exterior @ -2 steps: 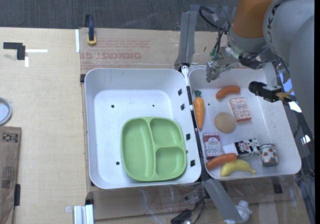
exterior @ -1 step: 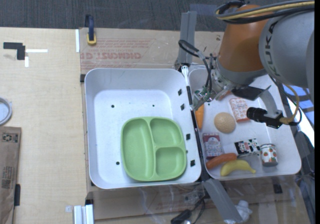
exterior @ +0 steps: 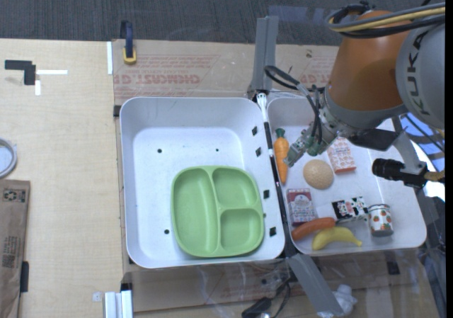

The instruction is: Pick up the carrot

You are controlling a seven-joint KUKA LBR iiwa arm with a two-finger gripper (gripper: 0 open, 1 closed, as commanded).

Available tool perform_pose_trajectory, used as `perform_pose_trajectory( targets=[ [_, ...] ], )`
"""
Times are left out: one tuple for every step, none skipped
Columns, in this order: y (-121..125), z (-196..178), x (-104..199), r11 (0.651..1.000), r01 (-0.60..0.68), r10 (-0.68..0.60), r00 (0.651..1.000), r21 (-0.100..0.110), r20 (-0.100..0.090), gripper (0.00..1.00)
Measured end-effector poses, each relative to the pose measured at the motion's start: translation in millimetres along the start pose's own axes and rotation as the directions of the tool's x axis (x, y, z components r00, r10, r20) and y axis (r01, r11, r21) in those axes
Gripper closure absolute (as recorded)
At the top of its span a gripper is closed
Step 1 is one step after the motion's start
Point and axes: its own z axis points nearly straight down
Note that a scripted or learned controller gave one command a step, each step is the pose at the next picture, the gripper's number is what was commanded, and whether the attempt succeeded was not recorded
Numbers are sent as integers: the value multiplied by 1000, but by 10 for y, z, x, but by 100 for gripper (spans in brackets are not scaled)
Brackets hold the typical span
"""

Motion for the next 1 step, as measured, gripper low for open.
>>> perform_pose_trajectory(
  targets=[
    [589,357,215,972,-234,234,972,0,0,100]
  ],
)
